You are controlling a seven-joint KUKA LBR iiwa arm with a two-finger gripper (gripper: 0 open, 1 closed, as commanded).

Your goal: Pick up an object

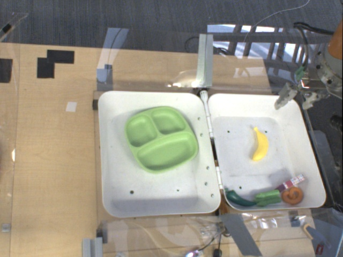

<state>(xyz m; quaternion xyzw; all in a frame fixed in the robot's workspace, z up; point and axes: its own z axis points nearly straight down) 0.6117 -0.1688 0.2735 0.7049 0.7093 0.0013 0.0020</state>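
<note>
Gripper (285,96) hangs over the right bin's (236,111) far right corner, its grip state impossible to tell; banana (260,144) lies untouched, so picking remains undone

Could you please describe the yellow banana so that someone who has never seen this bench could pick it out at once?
Start at the right-hand shallow white bin of the two. The small curved yellow plastic banana lies alone near its middle, running roughly top to bottom. It is the bin's one yellow thing, apart from the dark green cucumber-shaped toy and the round orange-brown toy along the near wall.
</note>
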